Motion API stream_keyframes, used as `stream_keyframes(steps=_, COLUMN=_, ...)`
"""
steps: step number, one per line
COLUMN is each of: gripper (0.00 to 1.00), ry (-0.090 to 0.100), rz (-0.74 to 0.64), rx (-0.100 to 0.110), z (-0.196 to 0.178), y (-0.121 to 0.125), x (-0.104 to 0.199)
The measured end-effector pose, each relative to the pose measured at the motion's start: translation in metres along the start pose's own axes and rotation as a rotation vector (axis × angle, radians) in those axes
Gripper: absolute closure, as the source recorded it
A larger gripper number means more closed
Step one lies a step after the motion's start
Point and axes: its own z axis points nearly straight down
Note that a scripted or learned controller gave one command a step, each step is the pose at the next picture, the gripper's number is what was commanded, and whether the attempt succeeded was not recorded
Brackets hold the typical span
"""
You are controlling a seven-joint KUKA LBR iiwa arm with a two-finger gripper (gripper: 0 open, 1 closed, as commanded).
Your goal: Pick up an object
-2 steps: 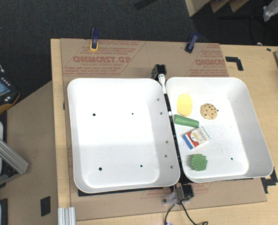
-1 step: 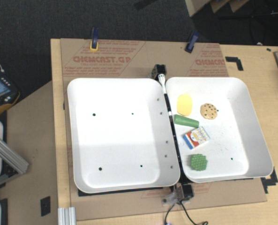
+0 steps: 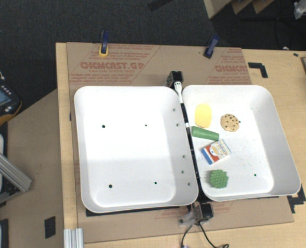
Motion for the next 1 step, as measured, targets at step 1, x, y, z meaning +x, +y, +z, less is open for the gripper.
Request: stream_keyframes(steps=1, gripper=1.0, ry=-0.002, rz=0.0, rx=-0.006, z=-0.0113, y=0.001, x=-0.0001)
